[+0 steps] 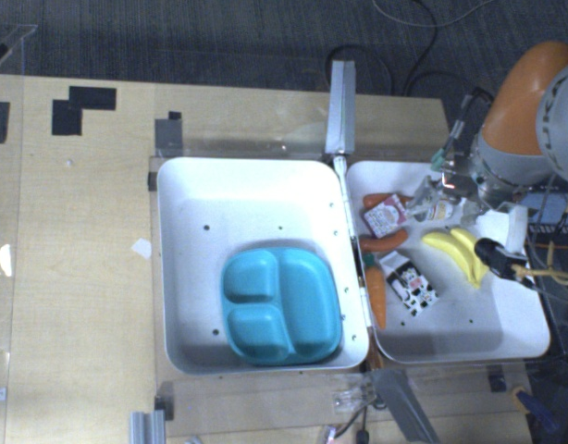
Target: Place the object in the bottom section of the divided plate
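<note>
The blue divided plate (282, 303) lies in the left bin (187, 248), toward the lower middle of the frame. In the right bin (478, 340) sit a banana (458, 252), a carrot (376, 299), a sausage (383, 241), a red packet (383, 216) and a small black-and-white box (413, 285). The gripper (438, 195) hovers over the right bin's upper part, just beside the red packet; I cannot tell its state.
</note>
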Controlling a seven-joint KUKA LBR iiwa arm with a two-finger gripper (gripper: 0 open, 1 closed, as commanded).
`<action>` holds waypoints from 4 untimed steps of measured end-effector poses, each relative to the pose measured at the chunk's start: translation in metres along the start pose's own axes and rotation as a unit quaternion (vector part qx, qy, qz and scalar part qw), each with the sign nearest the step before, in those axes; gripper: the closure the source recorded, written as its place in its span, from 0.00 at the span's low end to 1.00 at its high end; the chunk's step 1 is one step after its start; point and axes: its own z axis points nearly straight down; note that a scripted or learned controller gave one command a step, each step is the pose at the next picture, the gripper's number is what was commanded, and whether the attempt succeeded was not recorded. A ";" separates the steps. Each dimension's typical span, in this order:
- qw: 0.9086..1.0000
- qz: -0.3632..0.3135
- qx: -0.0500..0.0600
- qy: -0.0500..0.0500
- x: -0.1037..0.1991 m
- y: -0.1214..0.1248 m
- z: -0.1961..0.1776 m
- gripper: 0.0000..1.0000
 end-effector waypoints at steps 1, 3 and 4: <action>1.000 -0.017 -0.006 0.000 -0.012 0.056 0.087 0.00; 1.000 -0.024 -0.003 0.000 -0.009 0.055 0.066 1.00; 1.000 -0.006 0.000 -0.003 0.008 0.065 0.080 1.00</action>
